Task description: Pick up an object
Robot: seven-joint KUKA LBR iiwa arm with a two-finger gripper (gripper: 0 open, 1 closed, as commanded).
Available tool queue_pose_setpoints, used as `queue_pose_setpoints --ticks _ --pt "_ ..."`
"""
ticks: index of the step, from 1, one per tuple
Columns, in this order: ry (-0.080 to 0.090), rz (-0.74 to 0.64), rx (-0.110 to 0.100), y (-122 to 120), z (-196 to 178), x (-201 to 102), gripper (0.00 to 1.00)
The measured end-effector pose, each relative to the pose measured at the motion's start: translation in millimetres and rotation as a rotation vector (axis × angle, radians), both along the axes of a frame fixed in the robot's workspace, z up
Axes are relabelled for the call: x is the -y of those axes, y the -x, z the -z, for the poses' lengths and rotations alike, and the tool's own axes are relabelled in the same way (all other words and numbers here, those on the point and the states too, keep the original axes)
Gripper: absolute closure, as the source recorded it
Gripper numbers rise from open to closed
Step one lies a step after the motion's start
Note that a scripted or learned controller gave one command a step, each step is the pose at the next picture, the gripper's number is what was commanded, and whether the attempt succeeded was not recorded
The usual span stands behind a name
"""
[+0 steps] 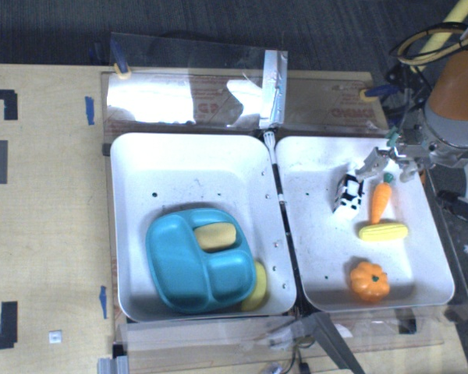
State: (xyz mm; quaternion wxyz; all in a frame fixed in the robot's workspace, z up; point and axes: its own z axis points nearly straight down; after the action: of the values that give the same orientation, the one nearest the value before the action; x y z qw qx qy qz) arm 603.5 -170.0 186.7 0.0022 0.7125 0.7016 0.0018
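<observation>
A robotics lab is showing here: two white bins are sitting on a plywood bench marked with tape, while loose cables are trailing beside a robot arm.

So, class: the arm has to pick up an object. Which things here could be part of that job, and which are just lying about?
Part of the job:
gripper
carrot
toy cow
corn cob
pumpkin

Lying about:
blue tray in the other bin
yellow piece on that tray
blue tape

Blue tray, orange carrot
</observation>
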Motion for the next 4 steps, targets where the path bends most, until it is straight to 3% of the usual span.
queue_pose_setpoints --ticks 1,2,3,4 --pt "-0.001 -0.374 -0.008 19.3 36.7 11.8 0.00" --pt "0.004 -0.517 -0.002 -13.7 60.3 45.9 0.00" --pt "0.010 -0.596 0.005 -57.3 76.3 35.9 0.00" --pt "0.029 -0.622 0.040 4.3 76.9 39.1 0.00"
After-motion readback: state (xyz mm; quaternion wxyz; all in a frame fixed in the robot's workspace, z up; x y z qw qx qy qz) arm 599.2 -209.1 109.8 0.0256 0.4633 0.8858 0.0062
